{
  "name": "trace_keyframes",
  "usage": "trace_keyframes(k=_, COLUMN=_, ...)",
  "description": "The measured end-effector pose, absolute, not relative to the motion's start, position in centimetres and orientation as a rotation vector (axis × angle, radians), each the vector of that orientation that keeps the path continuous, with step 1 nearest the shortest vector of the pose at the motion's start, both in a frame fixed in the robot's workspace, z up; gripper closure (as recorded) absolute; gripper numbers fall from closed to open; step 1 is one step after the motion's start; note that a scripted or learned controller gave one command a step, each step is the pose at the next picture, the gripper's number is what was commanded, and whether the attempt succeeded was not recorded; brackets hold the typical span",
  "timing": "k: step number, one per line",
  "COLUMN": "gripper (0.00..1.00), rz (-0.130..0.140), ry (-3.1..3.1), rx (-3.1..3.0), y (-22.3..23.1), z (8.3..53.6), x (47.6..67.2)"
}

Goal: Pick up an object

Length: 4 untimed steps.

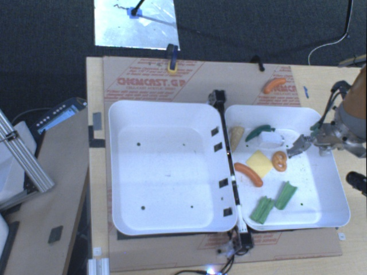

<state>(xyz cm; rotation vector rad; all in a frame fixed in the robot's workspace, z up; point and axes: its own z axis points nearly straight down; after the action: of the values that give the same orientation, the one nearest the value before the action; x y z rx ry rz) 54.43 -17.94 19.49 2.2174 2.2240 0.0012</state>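
The bench (189, 73) carries my two white bins side by side: the left bin (123, 211) and the right bin (332, 211), which holds all the loose pieces. My arm (355, 116) comes in from the right, and my gripper (299, 146) hangs over the right bin's far right part, just beside the orange pretzel (279, 160); at this angle I cannot tell how it is set, and I see nothing caught in it. Left of the pretzel lies the yellow block (260, 164), touching the red sausage (249, 174) at its near left. Nearer to the camera sit two green pieces (274, 201), side by side. Farther back rest a green pepper (259, 132) and a tan piece (236, 136) by the left wall. Another orange sausage (274, 85) lies on the bench beyond the right bin.
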Motion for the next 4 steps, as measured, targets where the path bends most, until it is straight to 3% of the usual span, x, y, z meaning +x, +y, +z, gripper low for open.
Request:
trace_keyframes(k=1, gripper=0.00, rz=0.003, ry=2.232, rx=2.210, y=-12.6, z=7.9, x=58.1)
trace_keyframes(k=2, gripper=1.00, rz=0.005, ry=2.223, rx=2.212, y=-13.1, z=9.6, x=58.1)
trace_keyframes(k=3, gripper=1.00, rz=0.000, ry=2.228, rx=2.216, y=-9.3, z=8.4, x=55.0)
trace_keyframes(k=4, gripper=1.00, rz=0.013, ry=2.210, rx=2.206, y=-15.0, z=22.4, x=59.7)
